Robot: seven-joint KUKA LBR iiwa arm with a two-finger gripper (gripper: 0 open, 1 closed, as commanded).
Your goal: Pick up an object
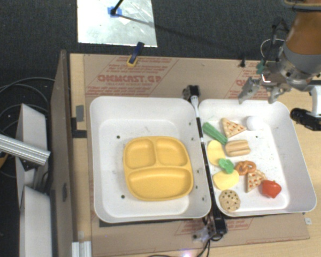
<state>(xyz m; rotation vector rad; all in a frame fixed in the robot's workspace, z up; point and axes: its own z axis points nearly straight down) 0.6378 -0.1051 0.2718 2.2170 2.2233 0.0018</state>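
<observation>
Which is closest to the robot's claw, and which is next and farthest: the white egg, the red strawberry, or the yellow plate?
From the gripper in the camera view:
1. White egg, at the top of the right bin, just below the gripper.
2. Red strawberry, lower down in the right bin.
3. Yellow plate, over in the left bin.

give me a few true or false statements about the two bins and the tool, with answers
1. The yellow divided plate lies in the left bin. True.
2. The tool holds the cookie. False: nothing is between its fingers, and the cookie lies at the near edge of the right bin.
3. The red piece sits in the left bin. False: it is in the right bin.
4. The tool is above the far edge of the right bin. True.
5. The pretzel rests on the plate. False: it lies among the toy food in the right bin.
</observation>
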